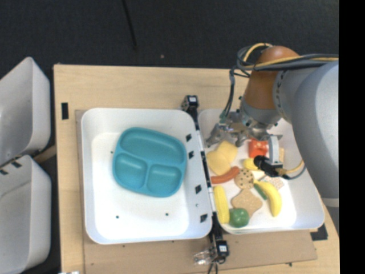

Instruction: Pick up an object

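The right bin (296, 213) holds several toy foods: a pale yellow wedge (222, 156), an orange sausage (225, 176), a round cookie (244, 178), a banana (271, 196), a toast slice (246, 201), a green pepper (239, 217), a yellow corn cob (220, 203) and a red piece (258, 147). My gripper (229, 132) hangs low over the bin's back left part, just behind the yellow wedge, under the orange wrist band (263, 87). I see nothing held in it.
The left bin (94, 210) holds a teal divided plate (149, 161). A ridge with black clips (201, 170) separates the bins. The grey arm (311, 113) covers the right bin's back right side. White boxes (20, 124) stand left of the bench.
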